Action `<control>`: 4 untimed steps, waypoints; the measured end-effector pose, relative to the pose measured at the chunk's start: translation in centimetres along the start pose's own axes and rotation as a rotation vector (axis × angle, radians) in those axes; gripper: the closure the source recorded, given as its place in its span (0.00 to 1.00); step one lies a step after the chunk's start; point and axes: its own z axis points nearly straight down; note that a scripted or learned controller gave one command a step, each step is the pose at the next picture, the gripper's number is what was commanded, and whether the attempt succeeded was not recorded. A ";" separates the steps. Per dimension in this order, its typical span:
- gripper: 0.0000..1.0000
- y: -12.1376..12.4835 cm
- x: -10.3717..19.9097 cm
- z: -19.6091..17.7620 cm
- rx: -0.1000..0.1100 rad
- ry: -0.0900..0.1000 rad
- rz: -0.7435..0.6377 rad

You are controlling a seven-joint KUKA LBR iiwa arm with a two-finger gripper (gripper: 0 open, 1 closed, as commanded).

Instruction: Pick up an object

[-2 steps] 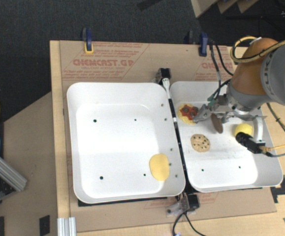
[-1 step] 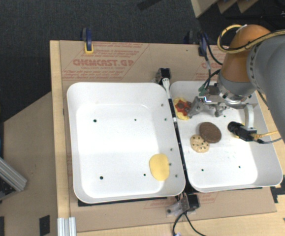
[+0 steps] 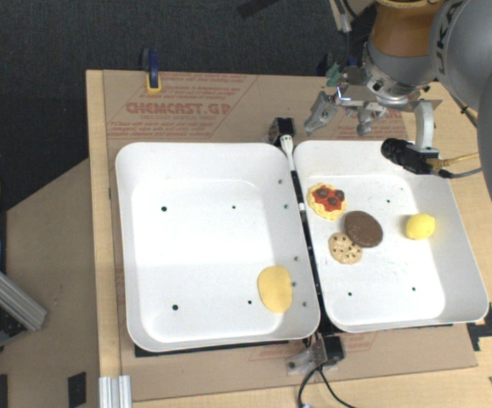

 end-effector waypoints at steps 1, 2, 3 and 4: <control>1.00 -0.4 -0.5 0.0 0.016 -0.003 0.007; 1.00 -0.3 5.3 -13.8 0.002 0.001 0.001; 1.00 -1.7 10.8 -29.2 0.000 0.003 0.001; 1.00 -4.6 18.7 -19.3 0.032 0.000 0.000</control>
